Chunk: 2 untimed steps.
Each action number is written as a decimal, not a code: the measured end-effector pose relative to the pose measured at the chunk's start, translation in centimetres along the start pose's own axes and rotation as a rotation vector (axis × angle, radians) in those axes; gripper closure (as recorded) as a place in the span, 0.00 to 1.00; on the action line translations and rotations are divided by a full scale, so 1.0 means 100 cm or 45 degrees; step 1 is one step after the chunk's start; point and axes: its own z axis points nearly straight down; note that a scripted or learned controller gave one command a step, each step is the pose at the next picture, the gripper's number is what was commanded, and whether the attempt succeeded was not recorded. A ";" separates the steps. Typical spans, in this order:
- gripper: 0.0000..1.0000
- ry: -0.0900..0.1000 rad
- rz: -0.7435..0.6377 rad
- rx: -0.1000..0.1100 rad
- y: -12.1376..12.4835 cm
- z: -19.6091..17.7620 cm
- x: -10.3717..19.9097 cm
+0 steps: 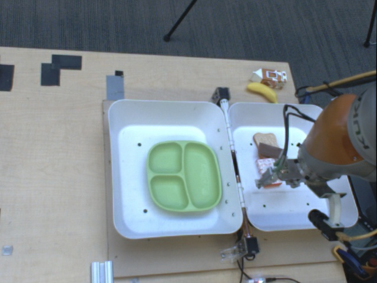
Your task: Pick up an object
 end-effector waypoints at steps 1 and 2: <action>1.00 0.002 -0.005 -0.004 0.002 -0.010 0.001; 0.00 0.002 -0.004 -0.004 0.002 -0.010 0.001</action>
